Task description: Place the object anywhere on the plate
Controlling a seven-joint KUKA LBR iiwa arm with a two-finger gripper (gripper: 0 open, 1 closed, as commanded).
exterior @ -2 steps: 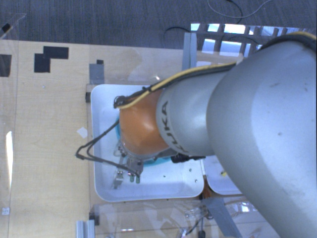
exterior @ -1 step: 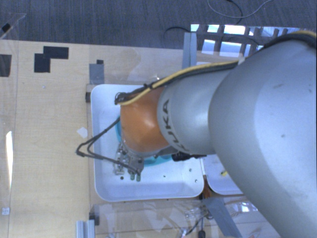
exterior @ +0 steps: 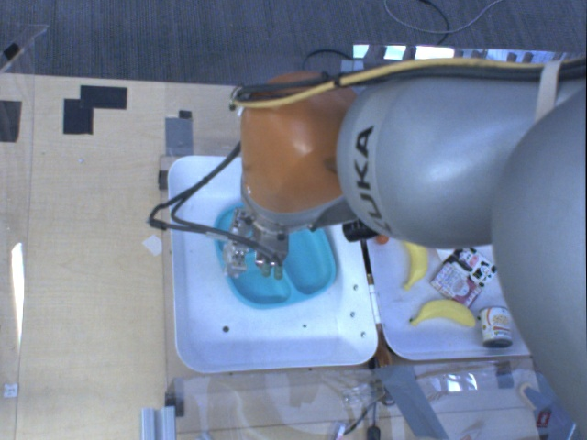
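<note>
Directly above the blue plate (exterior: pixel 275 269) hangs the pincer (exterior: pixel 254 257); whether it grips anything, I cannot tell.

Black capital letters "UKA", the visible part of the maker's name, run vertically down the rounded grey metal casing of the robot arm (exterior: pixel 431 154), just right of its orange band (exterior: pixel 293 154). Below the arm, a small red-and-white printed packet (exterior: pixel 461 276) and a small round can with a printed label (exterior: pixel 496 326) carry markings too small to read.
</note>
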